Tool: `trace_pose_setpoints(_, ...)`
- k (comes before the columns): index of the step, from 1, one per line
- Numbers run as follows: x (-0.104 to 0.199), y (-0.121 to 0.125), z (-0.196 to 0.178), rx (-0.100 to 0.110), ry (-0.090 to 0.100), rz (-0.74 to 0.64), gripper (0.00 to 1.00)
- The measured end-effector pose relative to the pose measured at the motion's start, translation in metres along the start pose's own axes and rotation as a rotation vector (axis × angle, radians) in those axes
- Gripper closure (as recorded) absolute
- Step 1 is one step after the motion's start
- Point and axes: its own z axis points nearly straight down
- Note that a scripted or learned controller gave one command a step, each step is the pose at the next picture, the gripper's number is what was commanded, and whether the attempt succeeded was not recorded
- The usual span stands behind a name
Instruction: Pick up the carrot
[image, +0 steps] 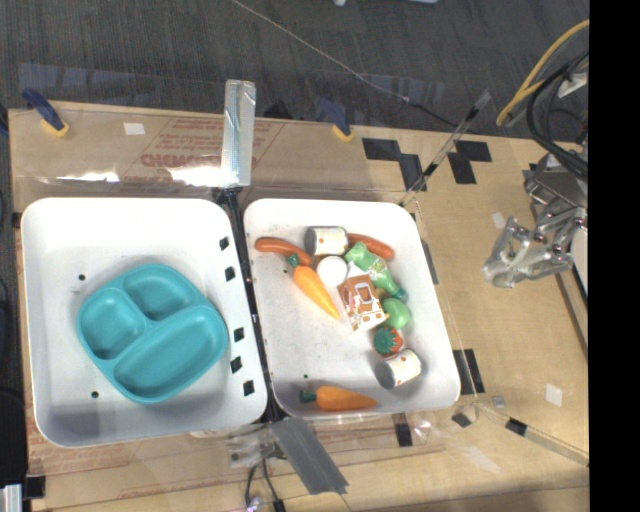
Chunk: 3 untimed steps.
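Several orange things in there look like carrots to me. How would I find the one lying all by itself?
Start at the right-hand shallow white bin, beside the one holding the teal divided plate. Look along its near edge: the orange toy carrot lies flat there with its green top pointing left. Unlike the other carrot, tucked against the toy pile, this one touches no other toy.

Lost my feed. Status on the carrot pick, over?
Gripper parked right of the bins, holding nothing. Carrot lies in right bin, untouched. White cylinder and white ball crowd its green end.
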Motion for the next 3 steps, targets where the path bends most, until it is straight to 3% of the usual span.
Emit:
trace_pose_setpoints(1, 0.007, 0.01, 0.015, -0.001, 0.0, -0.512, 1.0)
trace_pose_setpoints(2, -0.016, -0.023, -0.032, 0.004, 0.0, -0.761, 1.0)
trace_pose_setpoints(3, 0.0, 0.015, -0.037, -0.002, -0.001, -1.161, 1.0)
